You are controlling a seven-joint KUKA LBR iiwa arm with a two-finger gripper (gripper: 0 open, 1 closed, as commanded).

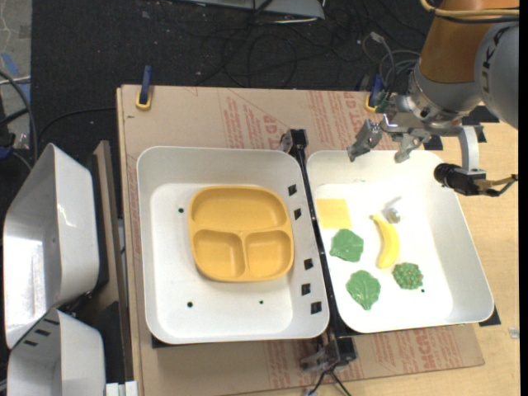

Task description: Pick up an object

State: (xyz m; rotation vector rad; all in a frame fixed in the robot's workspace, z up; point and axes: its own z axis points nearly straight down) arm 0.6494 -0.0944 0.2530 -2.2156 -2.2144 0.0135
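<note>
The gripper (pixel 384 145) hangs with its fingers (pixel 363 145) spread and nothing between them, at the upper edge of the right bin (pixel 462 246) in the frame's upper right. The banana (pixel 386 242), two green leaves (pixel 347 245) and broccoli (pixel 407 275) crowd the bin's lower middle — a descent there could nudge neighbours or close on two. The yellow tray (pixel 242 232) fills the left bin (pixel 165 246).

Bare floor of right bin (pixel 429 190) under the jaws, food pieces (pixel 378 254) clustered nearer front.
</note>
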